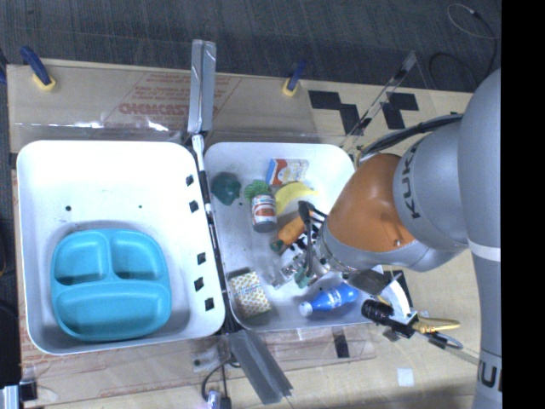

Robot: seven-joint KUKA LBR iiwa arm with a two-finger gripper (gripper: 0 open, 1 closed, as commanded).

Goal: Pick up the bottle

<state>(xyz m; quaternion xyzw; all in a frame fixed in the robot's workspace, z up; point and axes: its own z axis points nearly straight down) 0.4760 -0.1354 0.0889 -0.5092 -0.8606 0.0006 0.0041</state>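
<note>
The bottle (330, 300) lies on its side at the near edge of the right bin (223, 228), a smooth blue plastic body with a white cap end pointing left. It rests on the bin floor just below the arm's wrist, touching nothing else that can be made out.

Left of it, in the bin's near corner, sits a small box (249, 292) with a speckled, woven-looking pattern. The gripper (300, 262) hangs over the middle of the bin, just above and left of the bottle; whether its fingers are spread or pressed together cannot be told, as they blur into clutter beneath. The glossy orange band (368, 207) bulges above it.

Further back lie an orange carrot-like piece (289, 228), a small tin can (263, 212) with a red label, a yellow banana (294, 195), a dark teal ball (226, 187) and a flat printed packet (285, 171).

In the left bin (34, 228) rests a light blue plastic tray (109, 284) with three rounded compartments.
</note>
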